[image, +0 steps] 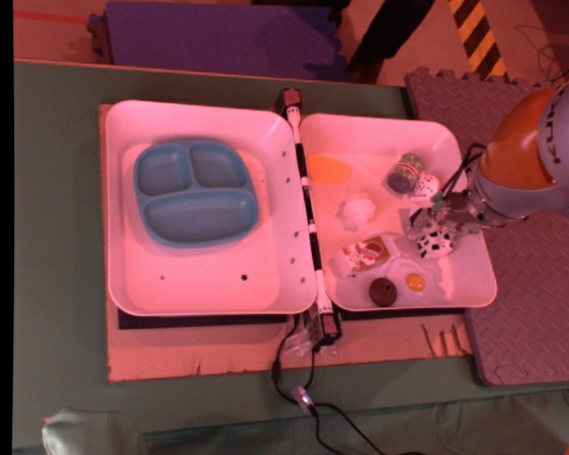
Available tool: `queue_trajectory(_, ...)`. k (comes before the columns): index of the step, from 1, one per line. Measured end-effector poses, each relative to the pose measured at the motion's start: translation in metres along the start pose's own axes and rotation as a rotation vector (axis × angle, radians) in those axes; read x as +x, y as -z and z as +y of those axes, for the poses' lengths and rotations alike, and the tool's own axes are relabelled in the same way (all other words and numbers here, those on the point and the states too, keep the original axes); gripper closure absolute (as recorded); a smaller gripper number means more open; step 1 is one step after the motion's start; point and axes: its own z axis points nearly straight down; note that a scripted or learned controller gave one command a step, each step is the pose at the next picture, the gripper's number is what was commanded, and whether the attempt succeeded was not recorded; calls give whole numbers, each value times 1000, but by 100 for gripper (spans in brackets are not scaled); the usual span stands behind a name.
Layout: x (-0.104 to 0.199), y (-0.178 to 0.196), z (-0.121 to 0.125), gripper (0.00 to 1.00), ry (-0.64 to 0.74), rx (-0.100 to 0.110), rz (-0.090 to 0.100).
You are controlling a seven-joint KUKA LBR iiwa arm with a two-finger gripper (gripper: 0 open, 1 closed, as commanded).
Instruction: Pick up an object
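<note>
Grey arm with orange band (517,145) enters from the right; the tool (434,224) sits low over the right edge of the right bin (474,287). Whether the tool is apart or together: cannot tell, since dark wrist hardware and cables cover that part. Directly under the tool, a white object with black spots (436,245); contact between the two cannot be confirmed from this angle.

Just left and above the tool: a small white item with dark dots (425,186), touching or nearly touching a round grey-green ball with a patterned band (405,172).
Left of the tool, mid-bin: a white crumpled lump (357,210).
Below-left: a white carton-like piece with red print (364,255), lying tilted.
Near the front rim of the bin: a toy fried egg (413,281) with yellow yolk, and beside it, to the left, a dark brown round cookie (383,293).
Upper left of the same bin: a flat orange oval (328,169), well apart from the tool.

A black-and-white strip (305,197) runs along the seam between the bins.
Left bin (171,287): holds a blue divided plate (197,191), three compartments, lying flat.

Both bins rest on a brown board (204,349) on the green table (57,254). Black cable (322,410) trails off the front of the board. Grey foam mat (531,301) under the arm at right
</note>
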Motion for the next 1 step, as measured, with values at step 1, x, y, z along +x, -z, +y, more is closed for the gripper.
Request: queue_trajectory(1, -1, 45, -2, 100, 3, 5, 1)
